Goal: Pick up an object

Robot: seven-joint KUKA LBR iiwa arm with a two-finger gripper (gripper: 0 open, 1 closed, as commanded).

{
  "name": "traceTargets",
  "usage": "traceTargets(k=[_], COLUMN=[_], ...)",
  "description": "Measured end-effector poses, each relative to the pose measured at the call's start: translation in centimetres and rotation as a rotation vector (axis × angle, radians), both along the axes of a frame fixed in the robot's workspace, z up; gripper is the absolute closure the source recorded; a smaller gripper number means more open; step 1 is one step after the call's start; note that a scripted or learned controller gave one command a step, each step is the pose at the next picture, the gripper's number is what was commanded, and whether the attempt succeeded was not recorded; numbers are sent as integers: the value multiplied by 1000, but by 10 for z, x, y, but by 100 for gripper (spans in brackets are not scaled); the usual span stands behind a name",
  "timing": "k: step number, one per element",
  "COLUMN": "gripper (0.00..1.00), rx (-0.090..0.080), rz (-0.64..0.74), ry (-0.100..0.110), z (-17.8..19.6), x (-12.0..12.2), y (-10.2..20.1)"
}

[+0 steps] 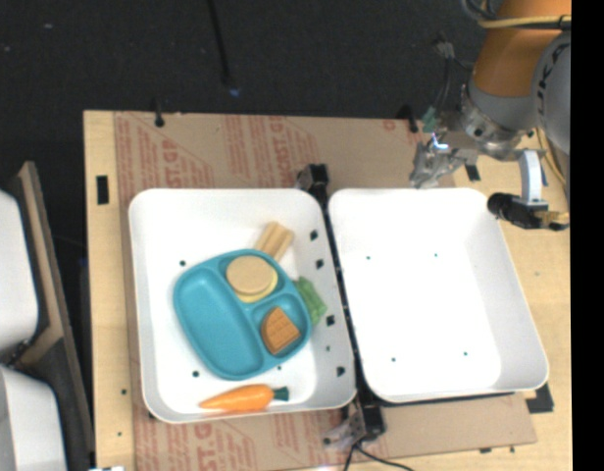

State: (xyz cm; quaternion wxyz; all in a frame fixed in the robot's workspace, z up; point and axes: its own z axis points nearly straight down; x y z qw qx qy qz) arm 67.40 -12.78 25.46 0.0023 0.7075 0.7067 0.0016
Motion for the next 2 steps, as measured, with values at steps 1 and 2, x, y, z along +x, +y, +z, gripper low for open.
traceTargets(k=[1,2], gripper=[100,100], rx=[2,2], rz=[5,4], ry=[4,5], z=[5,-6], x=[-19,-27], y=[55,101])
